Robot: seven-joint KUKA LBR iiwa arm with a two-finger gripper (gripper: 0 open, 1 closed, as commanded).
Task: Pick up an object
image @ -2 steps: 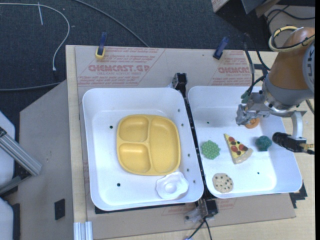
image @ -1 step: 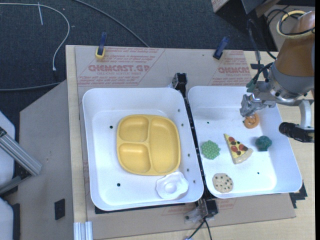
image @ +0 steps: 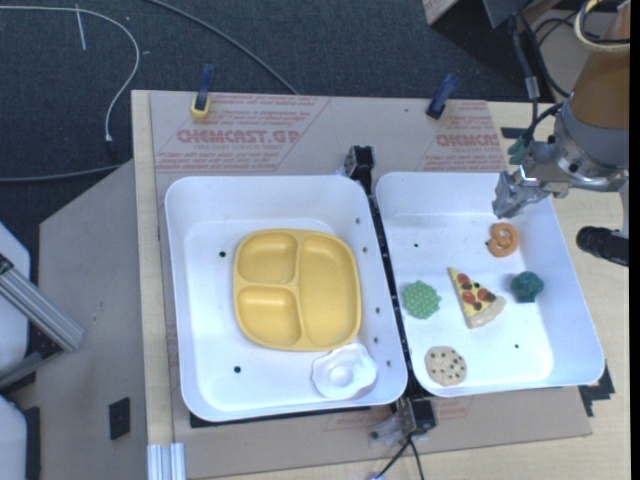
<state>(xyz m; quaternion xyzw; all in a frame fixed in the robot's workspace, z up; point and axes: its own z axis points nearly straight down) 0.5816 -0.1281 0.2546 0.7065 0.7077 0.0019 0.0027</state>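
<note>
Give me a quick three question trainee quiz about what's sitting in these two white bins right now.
1. True or false: the yellow divided plastic tray lies in the left white bin.
2. Which item lies nearest the pincer? A. orange pretzel-shaped toy B. round chocolate-chip cookie toy C. white fried-egg toy
3. Fill in: the pizza slice toy lies between the green lettuce-like toy and the dark ____ broccoli-like toy.

Key: 1 true; 2 A; 3 green.

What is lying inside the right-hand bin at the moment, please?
Five toy foods: a pretzel, pizza slice, green leafy piece, dark-green piece and cookie. Nothing looks covered.
</note>
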